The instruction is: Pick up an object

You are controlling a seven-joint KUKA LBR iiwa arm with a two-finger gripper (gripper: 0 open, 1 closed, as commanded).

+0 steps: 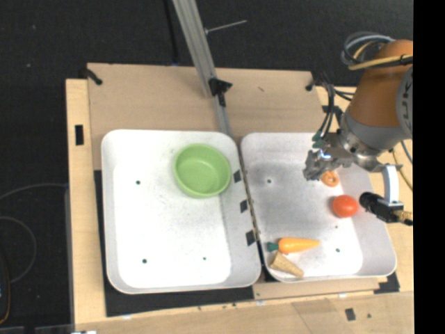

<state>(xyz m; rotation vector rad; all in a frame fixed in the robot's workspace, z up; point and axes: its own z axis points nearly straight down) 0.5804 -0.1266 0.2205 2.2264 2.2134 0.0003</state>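
My gripper hangs over the upper right part of the right bin. A small orange ball lies just below and to the right of the gripper, close to its fingers; whether they touch it is unclear. A red tomato-like ball lies lower right of that. Near the bin's front edge lie an orange carrot and a tan cone-shaped piece.
A green bowl sits in the upper right of the left bin. A grey metal post rises at a slant from between the bins at the back.
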